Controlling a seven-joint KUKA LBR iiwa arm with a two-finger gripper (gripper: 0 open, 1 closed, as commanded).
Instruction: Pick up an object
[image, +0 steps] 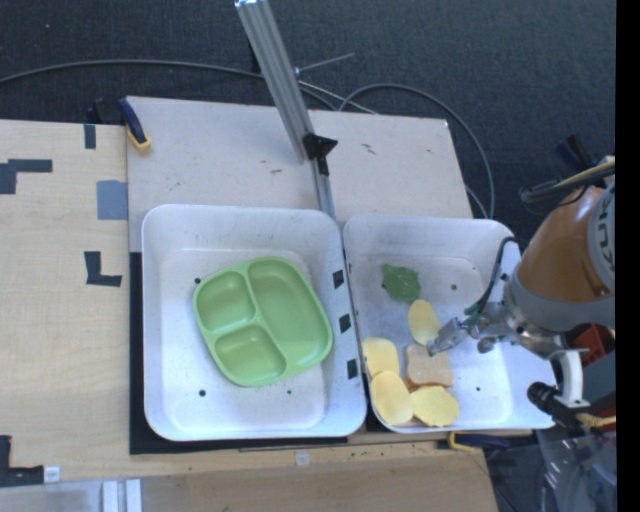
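The right bin (470, 240) holds a small green leafy piece (401, 283), several pale yellow slices (423, 322) and a tan toast-like piece (429, 369). Two more yellow slices (380, 355) (434, 406) lie along the bin's front left, beside a rounder one (391, 398). My gripper (446, 338) hangs low over the bin, just right of the upper yellow slice and above the tan piece. I see nothing between its fingers.
The left bin (165, 300) holds a green divided plate (262, 320). A grey metal pole (285, 75) slants across the bench behind the bins. The arm's orange band (560, 260) and wrist crowd the right bin's right side. Cables lie on the dark floor.
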